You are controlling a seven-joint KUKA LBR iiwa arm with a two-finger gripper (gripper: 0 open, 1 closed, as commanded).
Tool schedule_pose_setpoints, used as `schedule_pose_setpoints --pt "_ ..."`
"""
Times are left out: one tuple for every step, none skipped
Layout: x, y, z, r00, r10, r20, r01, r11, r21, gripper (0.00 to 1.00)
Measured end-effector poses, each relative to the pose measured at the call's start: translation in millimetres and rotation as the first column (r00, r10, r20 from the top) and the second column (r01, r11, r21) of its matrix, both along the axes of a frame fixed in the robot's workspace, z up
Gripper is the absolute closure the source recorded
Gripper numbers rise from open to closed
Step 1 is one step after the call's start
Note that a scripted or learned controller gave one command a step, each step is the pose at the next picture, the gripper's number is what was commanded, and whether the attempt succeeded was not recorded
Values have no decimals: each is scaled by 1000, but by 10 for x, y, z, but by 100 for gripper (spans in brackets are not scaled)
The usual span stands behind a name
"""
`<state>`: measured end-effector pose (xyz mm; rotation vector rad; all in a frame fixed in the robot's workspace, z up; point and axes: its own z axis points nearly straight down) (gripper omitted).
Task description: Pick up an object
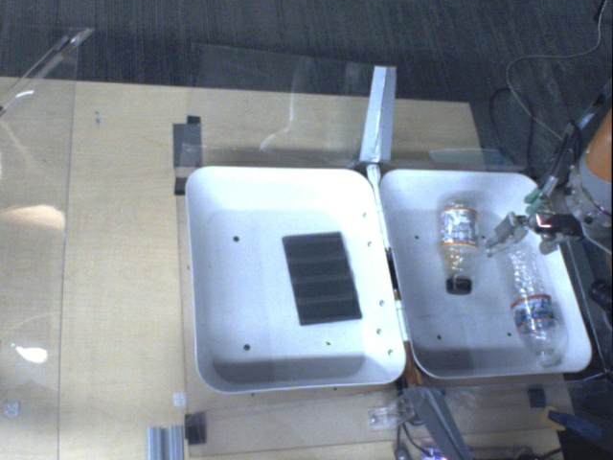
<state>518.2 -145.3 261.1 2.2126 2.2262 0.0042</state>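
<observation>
Two white bins (287, 185) on pale wood counter (96, 257). Black ribbed pad (322, 277) in left bin. Two clear plastic bottles: one with orange-white label and black cap (458, 242), one with blue-red label (530, 305). Dark grey carpet (287, 17).

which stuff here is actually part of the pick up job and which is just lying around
Part of the job:
- gripper, over the right bin
- two clear plastic bottles in that bin: one with a black cap, one near the right edge
- black ridged pad in the left bin

Just lying about:
- wooden bench
- cables
</observation>
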Motion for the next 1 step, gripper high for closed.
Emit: schedule_pose_setpoints --pt "136 88 -1716 995 97 11 -97 995 -2 0"
